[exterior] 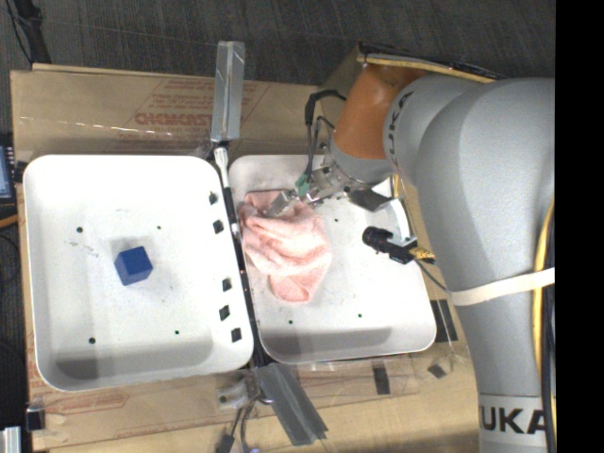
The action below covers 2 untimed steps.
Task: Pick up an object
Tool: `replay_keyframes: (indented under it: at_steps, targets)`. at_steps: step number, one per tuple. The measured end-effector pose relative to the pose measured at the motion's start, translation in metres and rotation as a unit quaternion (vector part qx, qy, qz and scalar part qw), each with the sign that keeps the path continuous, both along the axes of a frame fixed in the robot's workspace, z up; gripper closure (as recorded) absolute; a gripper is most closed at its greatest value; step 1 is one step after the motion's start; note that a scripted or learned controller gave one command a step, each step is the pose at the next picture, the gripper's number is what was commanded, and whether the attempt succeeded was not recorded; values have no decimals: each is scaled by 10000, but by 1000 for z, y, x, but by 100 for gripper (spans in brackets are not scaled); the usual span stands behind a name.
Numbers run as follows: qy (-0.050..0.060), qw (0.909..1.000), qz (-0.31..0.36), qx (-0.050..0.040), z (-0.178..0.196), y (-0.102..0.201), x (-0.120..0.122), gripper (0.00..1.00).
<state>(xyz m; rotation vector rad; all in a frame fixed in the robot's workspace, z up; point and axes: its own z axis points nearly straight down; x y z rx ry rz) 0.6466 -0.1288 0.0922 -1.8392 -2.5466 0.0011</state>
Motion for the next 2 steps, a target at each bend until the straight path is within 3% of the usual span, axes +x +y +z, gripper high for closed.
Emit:
replay_keyframes:
  at_steps: [1, 2]
  targets:
    - [4, 10000, 26, 1, 10, 1, 1, 100]
    - [-4, 9999, 118, 0, 129, 34, 11, 100]
